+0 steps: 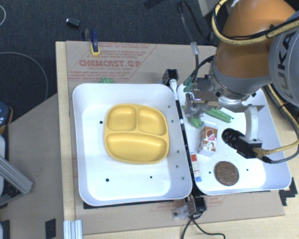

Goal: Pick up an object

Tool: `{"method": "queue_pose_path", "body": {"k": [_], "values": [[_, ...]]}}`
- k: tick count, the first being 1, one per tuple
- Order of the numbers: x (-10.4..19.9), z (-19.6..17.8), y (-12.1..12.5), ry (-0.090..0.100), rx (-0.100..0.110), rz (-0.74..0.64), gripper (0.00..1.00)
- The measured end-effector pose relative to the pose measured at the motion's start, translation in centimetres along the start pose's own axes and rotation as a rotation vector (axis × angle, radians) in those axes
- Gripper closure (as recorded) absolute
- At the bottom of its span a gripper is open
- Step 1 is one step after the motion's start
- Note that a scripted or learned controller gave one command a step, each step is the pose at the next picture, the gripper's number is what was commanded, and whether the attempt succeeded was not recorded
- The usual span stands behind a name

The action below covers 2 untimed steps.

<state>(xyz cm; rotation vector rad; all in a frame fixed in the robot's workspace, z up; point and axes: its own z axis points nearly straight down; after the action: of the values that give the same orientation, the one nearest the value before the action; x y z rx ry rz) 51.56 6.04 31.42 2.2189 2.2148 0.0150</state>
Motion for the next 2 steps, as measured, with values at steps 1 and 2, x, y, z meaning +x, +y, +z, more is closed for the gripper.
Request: {"method": "queue_pose_path", "body": {"k": [1,2], "values": [[1.1,-6.2,-3.6,0.000,0.004,-0.005,1.00],[6.7,-10.2,-3.5,0.001,0.005,-0.008,1.00]]}}
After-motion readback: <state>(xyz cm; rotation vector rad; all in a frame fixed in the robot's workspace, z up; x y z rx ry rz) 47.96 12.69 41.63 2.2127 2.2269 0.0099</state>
